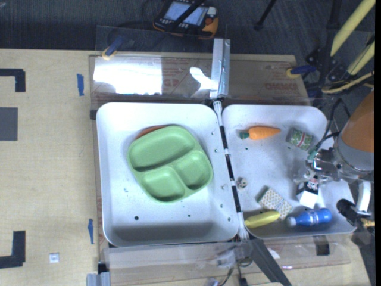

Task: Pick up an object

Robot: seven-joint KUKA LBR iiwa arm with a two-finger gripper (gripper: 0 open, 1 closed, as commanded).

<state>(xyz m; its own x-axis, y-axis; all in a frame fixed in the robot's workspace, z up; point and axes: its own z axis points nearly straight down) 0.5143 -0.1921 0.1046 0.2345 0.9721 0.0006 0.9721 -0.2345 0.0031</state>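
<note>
The right bin holds an orange carrot near its far wall, a small green can to the carrot's right, and a checkered pad. A yellow banana-shaped piece and a blue bottle lie along the near wall. My gripper hangs low over the right side of this bin, below the can and just above the bottle. A small white block sits right under it. The grey arm with its orange band comes in from the right edge.
The left bin carries a green divided plate with a reddish edge peeking out behind it. A small metal nut lies near the divider between the bins. A clear panel and a metal post stand behind the bins.
</note>
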